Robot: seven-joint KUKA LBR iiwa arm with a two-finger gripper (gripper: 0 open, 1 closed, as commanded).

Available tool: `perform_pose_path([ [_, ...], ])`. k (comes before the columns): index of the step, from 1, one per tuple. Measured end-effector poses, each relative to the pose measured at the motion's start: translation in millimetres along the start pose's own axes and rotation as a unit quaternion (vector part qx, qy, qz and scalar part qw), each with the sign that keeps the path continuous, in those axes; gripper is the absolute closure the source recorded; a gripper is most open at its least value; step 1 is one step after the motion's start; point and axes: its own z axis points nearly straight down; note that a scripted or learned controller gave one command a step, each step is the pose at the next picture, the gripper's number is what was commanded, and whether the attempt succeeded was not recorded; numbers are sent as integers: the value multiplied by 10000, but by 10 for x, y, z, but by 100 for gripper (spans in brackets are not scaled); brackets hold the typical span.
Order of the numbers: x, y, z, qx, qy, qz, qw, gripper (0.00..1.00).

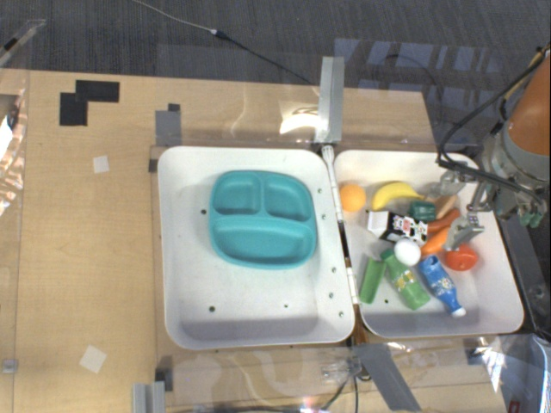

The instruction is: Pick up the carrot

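The carrot [438,232] is a short orange piece lying at a slant in the right bin [508,312], right of the middle. My gripper [467,219] hangs low over the bin's right part, just to the right of the carrot's upper end and very close to it. I cannot tell whether it touches the carrot. The grey arm with its orange band [529,119] comes in from the right edge.
Packed around the carrot are an orange [351,198], a banana [396,194], a black-and-white carton [403,227], a white ball [407,252], green pieces [372,280], a blue bottle [441,284] and a red object [461,260]. A teal divided plate [261,218] lies in the left bin [185,312].
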Motion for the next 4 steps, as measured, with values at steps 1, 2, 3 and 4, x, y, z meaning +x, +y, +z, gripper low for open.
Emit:
perform_pose_path([
  [1,-320,-355,1397,-18,62,469,9989,0],
  [2,73,-401,1566,-4,-34,1517,9884,0],
  [3,297,-272,1561,2,-43,3116,9502,0],
  [4,331,-551,1565,-6,-31,3350,9422,0],
])
